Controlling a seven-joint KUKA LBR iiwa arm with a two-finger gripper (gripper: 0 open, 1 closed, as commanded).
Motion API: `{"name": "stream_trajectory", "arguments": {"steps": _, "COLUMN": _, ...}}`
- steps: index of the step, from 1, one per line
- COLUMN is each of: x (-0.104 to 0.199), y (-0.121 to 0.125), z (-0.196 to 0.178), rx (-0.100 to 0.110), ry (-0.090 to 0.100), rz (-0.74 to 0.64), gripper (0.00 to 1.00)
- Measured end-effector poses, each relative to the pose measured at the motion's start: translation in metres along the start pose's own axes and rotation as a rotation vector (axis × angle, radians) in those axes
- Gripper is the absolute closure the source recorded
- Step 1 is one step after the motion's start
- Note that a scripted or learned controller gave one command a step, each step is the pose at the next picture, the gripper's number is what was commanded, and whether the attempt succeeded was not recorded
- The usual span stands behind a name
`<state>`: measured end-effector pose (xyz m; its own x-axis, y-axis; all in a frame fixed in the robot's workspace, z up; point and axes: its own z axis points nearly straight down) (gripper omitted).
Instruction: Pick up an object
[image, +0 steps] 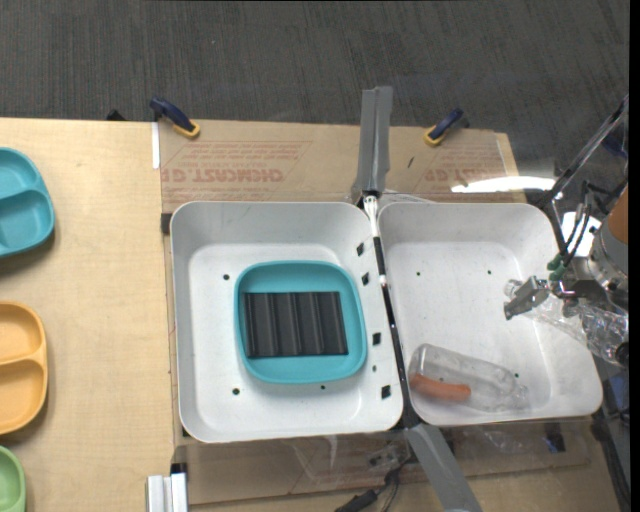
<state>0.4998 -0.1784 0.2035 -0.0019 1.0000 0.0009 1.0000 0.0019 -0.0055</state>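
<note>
Bins (190, 300): two | teal tray (300, 322): one | clear bottle (468, 378): one | gripper (527, 295): state unclear

One fixed overhead camera looks down slantwise on both white bins (190, 300).

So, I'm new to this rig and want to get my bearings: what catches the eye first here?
The teal tray with its dark ribbed insert sits in the middle of the left bin. In the right bin, a clear plastic bottle with something orange inside lies near the front edge. The gripper reaches in over that bin's right side.
</note>
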Motion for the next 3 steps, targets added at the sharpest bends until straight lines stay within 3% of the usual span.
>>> {"name": "stream_trajectory", "arguments": {"steps": 1, "x": 0.010, "y": -0.007, "z": -0.075, "rx": -0.003, "ry": -0.002, "rz": -0.170, "gripper": 0.00}}
{"name": "stream_trajectory", "arguments": {"steps": 2, "x": -0.003, "y": 0.096, "z": -0.043, "rx": -0.002, "ry": -0.002, "rz": -0.162, "gripper": 0.00}}
{"name": "stream_trajectory", "arguments": {"steps": 3, "x": 0.007, "y": 0.024, "z": 0.038, "rx": 0.000, "ry": 0.000, "rz": -0.159, "gripper": 0.00}}
